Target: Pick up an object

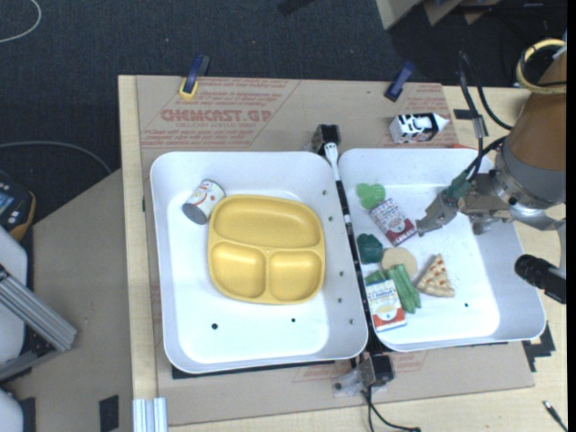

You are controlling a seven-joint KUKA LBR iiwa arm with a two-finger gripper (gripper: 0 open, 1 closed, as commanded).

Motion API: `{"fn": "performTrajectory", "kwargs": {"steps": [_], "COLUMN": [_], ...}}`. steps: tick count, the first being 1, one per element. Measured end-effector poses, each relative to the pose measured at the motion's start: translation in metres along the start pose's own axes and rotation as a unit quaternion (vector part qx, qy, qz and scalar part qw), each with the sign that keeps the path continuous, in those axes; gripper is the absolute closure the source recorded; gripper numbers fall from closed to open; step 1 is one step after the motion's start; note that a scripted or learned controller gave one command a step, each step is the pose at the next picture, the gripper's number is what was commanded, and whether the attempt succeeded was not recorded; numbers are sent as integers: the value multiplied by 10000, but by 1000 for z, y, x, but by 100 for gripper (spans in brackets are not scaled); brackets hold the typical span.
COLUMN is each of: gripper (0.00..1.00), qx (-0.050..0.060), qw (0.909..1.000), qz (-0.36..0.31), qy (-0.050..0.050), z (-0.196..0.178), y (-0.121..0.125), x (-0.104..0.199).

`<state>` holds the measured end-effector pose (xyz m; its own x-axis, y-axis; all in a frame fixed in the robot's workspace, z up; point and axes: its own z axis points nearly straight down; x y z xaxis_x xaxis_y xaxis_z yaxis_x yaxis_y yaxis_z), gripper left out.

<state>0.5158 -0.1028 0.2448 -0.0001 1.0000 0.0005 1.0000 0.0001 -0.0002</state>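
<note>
The right bin [504, 309] holds several small items: a green piece [369, 193], a red and white packet [392, 220], a dark green piece [367, 246], a beige round piece [399, 261], a pizza slice toy [436, 277], a green pod [405, 288] and a red and white carton [384, 302]. My gripper [439, 212] hangs over the right bin's upper middle, just right of the red and white packet and above the pizza slice. Nothing shows in its grasp.
The left bin [171, 268] carries a yellow divided tray [266, 247] and a small tipped can [202, 201]. A black and white object [418, 127] lies on the bench behind the right bin. Blue clamps [193, 75] sit at the board's back edge.
</note>
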Motion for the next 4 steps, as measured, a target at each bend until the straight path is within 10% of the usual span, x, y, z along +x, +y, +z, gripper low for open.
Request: {"fn": "performTrajectory", "kwargs": {"steps": [3, 4], "gripper": [0, 100], "qx": [17, -6], "qw": [10000, 10000], "qz": [4, 12], "qy": [6, -3], "z": [162, 150], "y": [14, 14], "x": [-4, -5]}}
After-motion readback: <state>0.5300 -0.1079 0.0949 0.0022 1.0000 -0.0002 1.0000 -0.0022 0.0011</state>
